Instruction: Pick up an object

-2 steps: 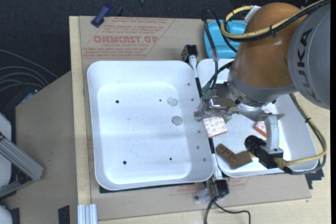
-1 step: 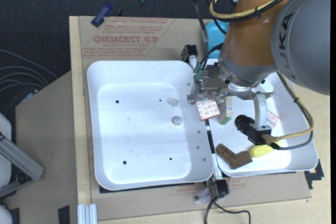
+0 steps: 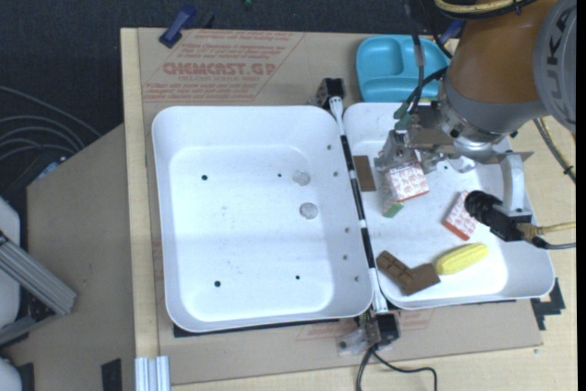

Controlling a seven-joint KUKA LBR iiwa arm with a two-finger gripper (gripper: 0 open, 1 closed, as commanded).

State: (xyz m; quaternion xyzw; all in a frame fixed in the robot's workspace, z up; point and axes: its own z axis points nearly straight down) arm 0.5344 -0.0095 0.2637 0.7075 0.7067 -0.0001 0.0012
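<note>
Gripper (image 3: 403, 162) is low over the upper left of the right bin (image 3: 526, 284), directly above a small red-and-white box (image 3: 405, 183); the box sits just under the fingertips, touching or nearly so. Cannot tell whether the fingers are spread or closed on it. Box's long side runs roughly left-right, slightly tilted, so any needed correction looks mostly vertical.

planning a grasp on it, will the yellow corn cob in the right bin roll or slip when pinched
The yellow corn cob toy looks rounded and tapered, so it may roll or pivot if nudged. Its surface seems smooth plastic, probably light and a bit slippery. It lies beside the brown L-shaped block, which could block one side.
</note>
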